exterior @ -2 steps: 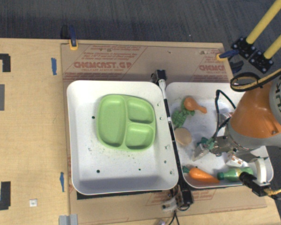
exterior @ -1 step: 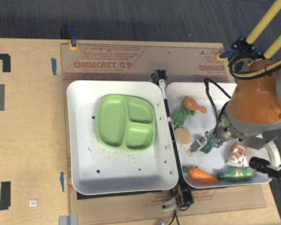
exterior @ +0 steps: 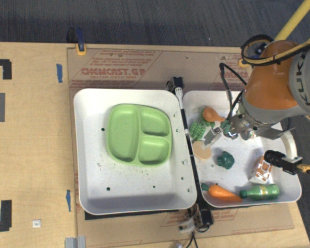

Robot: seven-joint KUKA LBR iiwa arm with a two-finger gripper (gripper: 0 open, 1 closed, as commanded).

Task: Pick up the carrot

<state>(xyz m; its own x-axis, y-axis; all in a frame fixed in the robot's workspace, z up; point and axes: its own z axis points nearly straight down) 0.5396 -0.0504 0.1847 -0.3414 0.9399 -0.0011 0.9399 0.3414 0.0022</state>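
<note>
— Where's the carrot (exterior: 223,192) from where you sit?

— At the near edge of the right bin (exterior: 292,190), down in its near-left corner. My fingers (exterior: 223,129) hang over the far part of that same bin, so the carrot lies toward the camera from me and only slightly left, well apart, with a tan round piece (exterior: 201,150) and a dark green lump (exterior: 226,160) between us.

— How does it lie?

— Long axis roughly across the bin, leafy end left, tip pointing right, almost touching the green bottle (exterior: 260,192). I judge I'd close across its width.

— Are you gripping anything?

— I cannot tell. My own wrist and orange band cover the fingers from above, and the clutter near the broccoli (exterior: 198,130) blurs with them.

— And the left bin (exterior: 88,154)?

— It holds a green divided plate (exterior: 139,134).
</note>
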